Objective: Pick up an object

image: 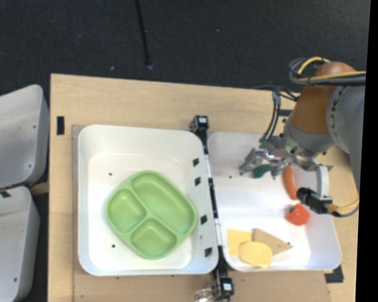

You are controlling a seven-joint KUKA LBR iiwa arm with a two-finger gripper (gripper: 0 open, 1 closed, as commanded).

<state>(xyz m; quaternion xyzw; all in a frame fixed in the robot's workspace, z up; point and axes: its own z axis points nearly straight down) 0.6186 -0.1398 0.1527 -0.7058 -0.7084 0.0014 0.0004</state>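
Two white bins are sitting side by side: the left bin [87, 173] is holding a green divided plate [150, 213]. In the right bin [237, 194], the gripper [261, 165] is hovering with fingers spread, gripping nothing. An orange carrot-like piece [290, 182] is lying just right of it, long axis front-to-back, with bare floor leftward.

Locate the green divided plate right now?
The green divided plate lies flat in the left bin, about mid-bin, toward the divider shared with the right bin.
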